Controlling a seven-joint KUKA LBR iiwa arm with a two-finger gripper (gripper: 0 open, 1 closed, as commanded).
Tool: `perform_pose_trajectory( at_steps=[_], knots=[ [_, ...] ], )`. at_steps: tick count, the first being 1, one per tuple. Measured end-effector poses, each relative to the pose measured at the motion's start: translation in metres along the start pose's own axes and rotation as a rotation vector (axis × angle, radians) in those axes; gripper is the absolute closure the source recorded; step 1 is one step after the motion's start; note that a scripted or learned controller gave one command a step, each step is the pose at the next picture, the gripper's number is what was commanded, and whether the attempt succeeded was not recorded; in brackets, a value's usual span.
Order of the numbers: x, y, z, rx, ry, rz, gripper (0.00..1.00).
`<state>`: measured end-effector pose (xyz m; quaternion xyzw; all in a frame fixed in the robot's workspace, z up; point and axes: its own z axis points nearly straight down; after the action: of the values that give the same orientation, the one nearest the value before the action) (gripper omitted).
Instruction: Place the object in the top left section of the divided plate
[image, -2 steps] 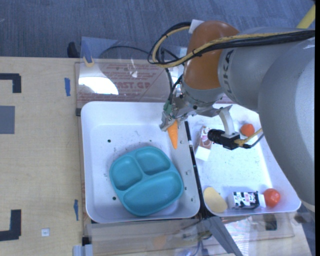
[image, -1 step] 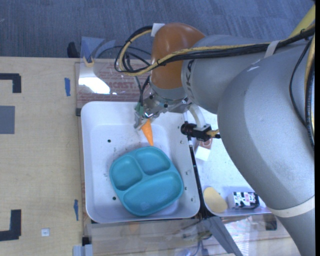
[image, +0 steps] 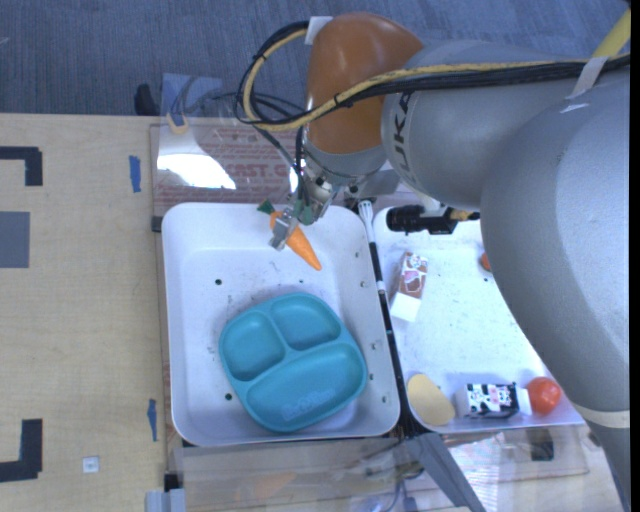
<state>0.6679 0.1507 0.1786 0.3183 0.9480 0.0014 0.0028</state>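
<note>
While tool (image: 285, 228) grips it, carrot (image: 301, 248) slants — tip lower-right.

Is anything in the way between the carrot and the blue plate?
Nothing visible. The carrot lies at the gripper in the left bin, and only bare bin floor separates it from the divided plate and its top left section.

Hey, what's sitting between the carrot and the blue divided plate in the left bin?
Nothing: the camera view shows only bare, speckled white bin floor between the carrot and the blue divided plate.
</note>
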Motion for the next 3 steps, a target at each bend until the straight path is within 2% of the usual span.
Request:
perform_pose_trajectory(
  at_steps=[1, 2, 3],
  knots=[
    [-0.003, -0.044, -0.068, 0.002, 0.000, 0.229, 1.00],
    [0.016, 0.009, -0.042, 0.004, 0.004, 0.082, 1.00],
    [0.037, 0.039, -0.063, 0.000, 0.001, -0.359, 1.00]
  ],
)
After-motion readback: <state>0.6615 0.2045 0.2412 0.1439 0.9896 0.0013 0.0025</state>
